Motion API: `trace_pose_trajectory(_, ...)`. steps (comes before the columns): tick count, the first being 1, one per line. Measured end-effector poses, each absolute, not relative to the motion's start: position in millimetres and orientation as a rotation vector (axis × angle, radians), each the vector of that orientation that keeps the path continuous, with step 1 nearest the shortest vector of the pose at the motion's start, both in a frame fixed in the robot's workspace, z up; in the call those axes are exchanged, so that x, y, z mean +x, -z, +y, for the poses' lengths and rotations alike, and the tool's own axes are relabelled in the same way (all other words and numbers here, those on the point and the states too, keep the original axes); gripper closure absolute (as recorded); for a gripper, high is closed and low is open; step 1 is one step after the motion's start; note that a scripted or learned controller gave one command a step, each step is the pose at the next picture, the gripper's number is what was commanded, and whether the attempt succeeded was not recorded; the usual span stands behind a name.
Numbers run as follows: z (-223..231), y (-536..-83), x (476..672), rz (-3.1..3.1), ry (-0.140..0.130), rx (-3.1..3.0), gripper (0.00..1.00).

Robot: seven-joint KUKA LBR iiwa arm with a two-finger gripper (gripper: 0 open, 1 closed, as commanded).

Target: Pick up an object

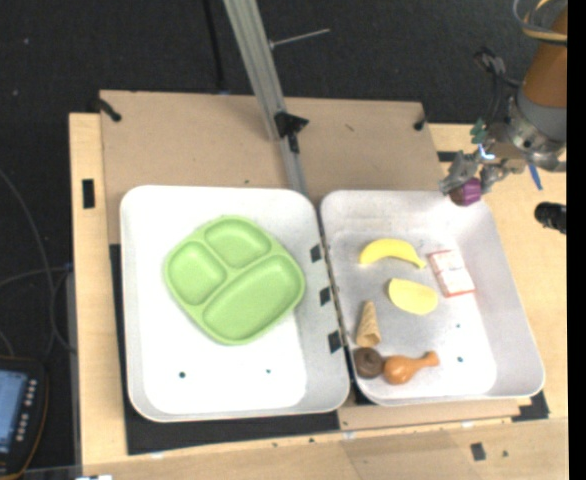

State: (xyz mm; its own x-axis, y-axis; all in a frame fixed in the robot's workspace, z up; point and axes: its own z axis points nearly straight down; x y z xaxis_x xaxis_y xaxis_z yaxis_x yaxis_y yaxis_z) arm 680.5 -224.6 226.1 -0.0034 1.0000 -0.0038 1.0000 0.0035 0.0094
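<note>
Arm cut off at the right edge; end effector too small to tell finger position; purple object unidentifiable

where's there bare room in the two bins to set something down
Left white bin: the strip below the green divided plate. Right white bin: the corner right of the brown drumstick. Crowded around the yellow banana.

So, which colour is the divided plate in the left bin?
Light green; the camera view shows the divided plate clearly.
</note>
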Motion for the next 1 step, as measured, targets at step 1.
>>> trace_pose_trajectory(1, -225.8, -209.5, 680.7, 2.225, 0.004, 2.215, 1.0)
